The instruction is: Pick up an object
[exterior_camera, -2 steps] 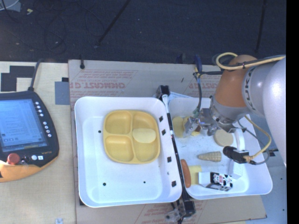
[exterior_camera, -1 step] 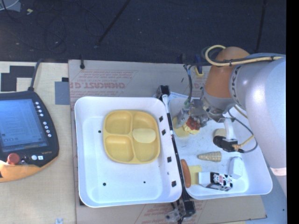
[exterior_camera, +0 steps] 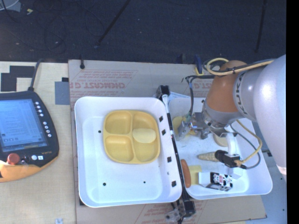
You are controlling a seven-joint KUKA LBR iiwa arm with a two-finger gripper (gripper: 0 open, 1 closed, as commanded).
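Note:
My gripper (exterior_camera: pixel 192 126) hangs low over the upper left part of the right bin (exterior_camera: pixel 254 188), under the orange wrist band. Just to its left a pale yellow object (exterior_camera: pixel 177 123) lies against the bin wall, partly hidden by the gripper. Below it lie a waffle cone (exterior_camera: pixel 207 157), a hot dog (exterior_camera: pixel 186 172), a small yellow block (exterior_camera: pixel 194 177) and a black-and-white item (exterior_camera: pixel 219 180). A cream disc (exterior_camera: pixel 220 140) peeks out beneath the wrist.
The left bin (exterior_camera: pixel 93 181) holds a yellow divided plate (exterior_camera: pixel 119 148) with a pale round piece (exterior_camera: pixel 144 135) in its upper right compartment. A divider rail (exterior_camera: pixel 171 139) runs between the bins. A teach pendant (exterior_camera: pixel 25 129) lies at the far left.

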